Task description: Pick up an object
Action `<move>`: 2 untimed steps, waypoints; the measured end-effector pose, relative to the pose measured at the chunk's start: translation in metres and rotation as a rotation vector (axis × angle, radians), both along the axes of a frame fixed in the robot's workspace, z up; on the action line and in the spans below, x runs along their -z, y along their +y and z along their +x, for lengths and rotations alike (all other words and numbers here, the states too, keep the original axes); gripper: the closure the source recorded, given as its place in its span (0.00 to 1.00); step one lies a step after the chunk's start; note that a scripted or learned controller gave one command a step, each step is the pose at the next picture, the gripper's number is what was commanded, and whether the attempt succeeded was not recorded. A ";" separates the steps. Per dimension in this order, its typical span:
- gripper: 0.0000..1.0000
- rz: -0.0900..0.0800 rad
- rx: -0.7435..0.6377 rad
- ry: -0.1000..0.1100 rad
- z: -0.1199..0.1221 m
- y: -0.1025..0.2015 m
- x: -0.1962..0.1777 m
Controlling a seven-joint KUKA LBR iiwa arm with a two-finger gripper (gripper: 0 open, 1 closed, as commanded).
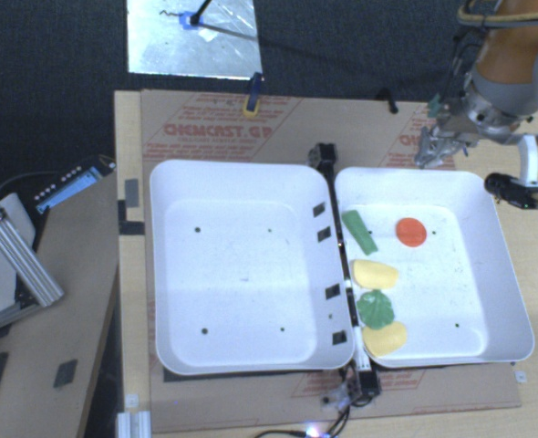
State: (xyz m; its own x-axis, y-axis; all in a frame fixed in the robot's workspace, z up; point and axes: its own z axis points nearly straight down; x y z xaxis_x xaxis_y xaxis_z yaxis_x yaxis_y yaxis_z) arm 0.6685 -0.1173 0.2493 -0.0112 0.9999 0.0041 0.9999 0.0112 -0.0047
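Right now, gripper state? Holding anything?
Gripper: above the back rim of the right bin, nothing visible between its fingers; open or shut cannot be told.

We take this for a robotics lab — left of the gripper point(430, 156), two white bins point(242, 176) sit on a cardboard-covered worktop point(278, 121), with aluminium framing point(14, 254), loose cables point(342, 62) and dark carpet point(50, 62) beyond.

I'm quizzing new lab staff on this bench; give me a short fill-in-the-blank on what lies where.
1. All the objects lie in the ____ bin.
2. The round disc is coloured ____.
3. The green stick lies ____ of the disc.
4. The end effector hangs beyond that bin's ____ rim.

Missing words: right; orange; left; far
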 end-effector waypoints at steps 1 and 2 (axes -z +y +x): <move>1.00 -0.002 0.000 -0.007 0.001 0.072 0.001; 1.00 -0.001 -0.001 -0.023 -0.044 0.133 -0.152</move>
